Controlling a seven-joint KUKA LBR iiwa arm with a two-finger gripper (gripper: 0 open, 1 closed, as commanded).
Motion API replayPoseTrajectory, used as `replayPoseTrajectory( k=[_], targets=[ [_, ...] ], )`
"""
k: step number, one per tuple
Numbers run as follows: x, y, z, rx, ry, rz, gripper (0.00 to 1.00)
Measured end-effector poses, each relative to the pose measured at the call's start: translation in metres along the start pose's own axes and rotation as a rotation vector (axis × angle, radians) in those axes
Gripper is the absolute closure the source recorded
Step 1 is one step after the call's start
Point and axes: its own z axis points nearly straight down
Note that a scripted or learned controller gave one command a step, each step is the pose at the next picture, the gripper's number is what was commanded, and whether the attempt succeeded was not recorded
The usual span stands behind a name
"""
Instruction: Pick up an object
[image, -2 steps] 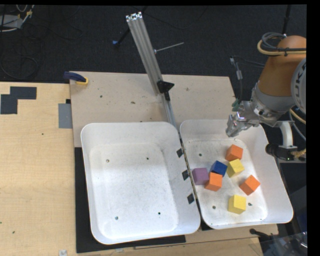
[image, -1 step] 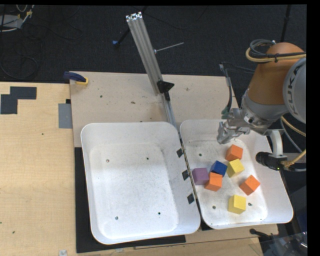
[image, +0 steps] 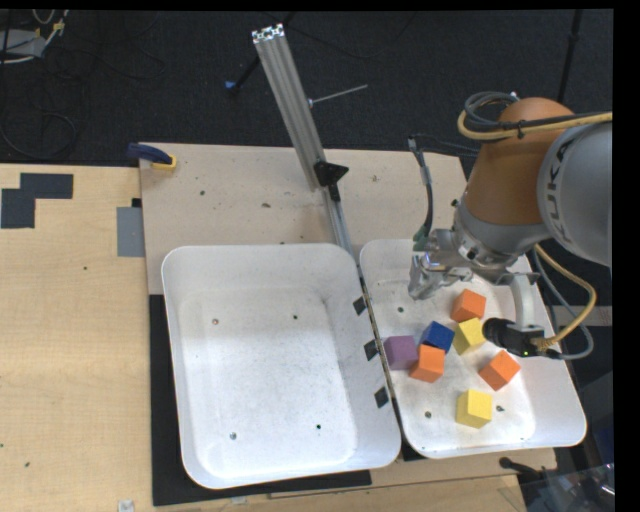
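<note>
The gripper hovered low over the right bin, just above the cluster of blocks; whether its fingers were spread or closed I could not tell. It seemed to be in the approach step, nothing gripped, and the next move called for settling squarely over one block, perhaps the orange block nearest it

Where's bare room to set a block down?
The left bin has an open floor wall to wall. In the right bin, blocks crowd the middle around the blue block; free strips lie along its front rim and beside the purple block.
</note>
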Motion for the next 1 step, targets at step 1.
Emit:
replayPoseTrajectory(
  k=[1],
  targets=[
    [0.0529,-0.0229,0.0038,0.001,0.000,-0.001,1.00]
  ],
)
